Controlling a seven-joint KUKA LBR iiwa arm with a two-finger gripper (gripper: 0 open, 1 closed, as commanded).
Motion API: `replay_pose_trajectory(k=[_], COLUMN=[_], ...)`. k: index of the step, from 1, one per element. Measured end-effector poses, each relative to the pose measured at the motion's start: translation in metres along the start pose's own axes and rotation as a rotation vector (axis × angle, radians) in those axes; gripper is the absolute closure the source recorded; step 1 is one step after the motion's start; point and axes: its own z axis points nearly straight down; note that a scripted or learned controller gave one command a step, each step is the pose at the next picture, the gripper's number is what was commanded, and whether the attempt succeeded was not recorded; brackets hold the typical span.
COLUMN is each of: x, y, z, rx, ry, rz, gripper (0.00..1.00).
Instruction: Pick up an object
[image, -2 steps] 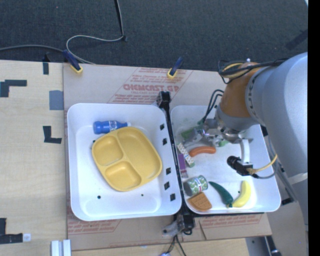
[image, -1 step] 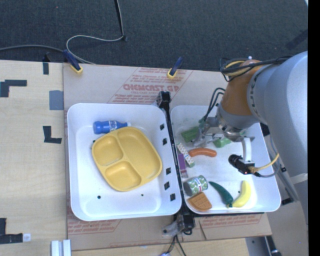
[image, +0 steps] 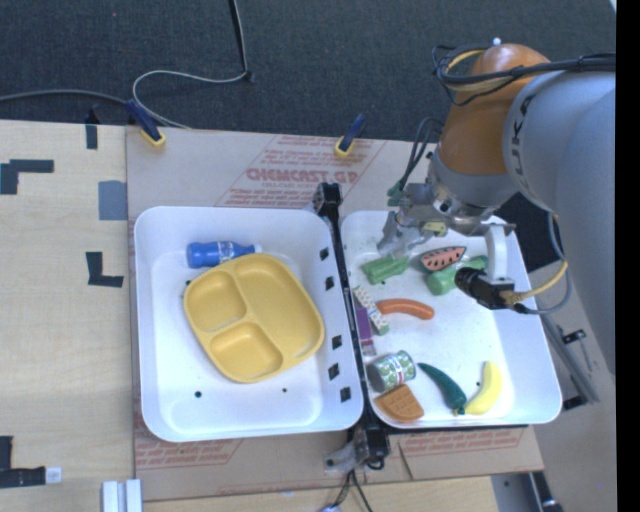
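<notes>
A: Target? Task just says an object. Closest to the gripper (image: 405, 232) is the green block (image: 384, 268), far-left part of the right bin (image: 545, 372), just below the tips.

B: Holding it?

A: No. Nothing visible between the tips, block lies flat on the bin floor. Spread or pressed together, cannot tell, too small and cluttered there.

B: Risks?

A: Crowding. Watermelon slice (image: 442, 259) sits just right of the block, another green piece (image: 443, 279) near that. A descent slightly off probably nudges the block or clips the slice instead of closing on either.

B: Anything else?

A: Block is near the divider wall between bins; a push left could jam it against the wall. Carrot (image: 404, 309) and can (image: 391, 370) are nearer, well apart, likely safe. Left bin (image: 160, 330) with the yellow tray (image: 255, 315) and blue bottle (image: 218, 252) isn't involved.
</notes>
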Motion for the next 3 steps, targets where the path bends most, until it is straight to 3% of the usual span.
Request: replay_pose_trajectory(k=[1, 2, 3], x=[0.000, 0.004, 0.006], y=[0.000, 0.021, 0.062], z=[0.001, 0.040, 0.040], rx=[0.002, 0.003, 0.002], ry=[-0.001, -0.002, -0.001], rz=[0.000, 0.000, 0.000], gripper=[0.00, 0.00, 0.00])
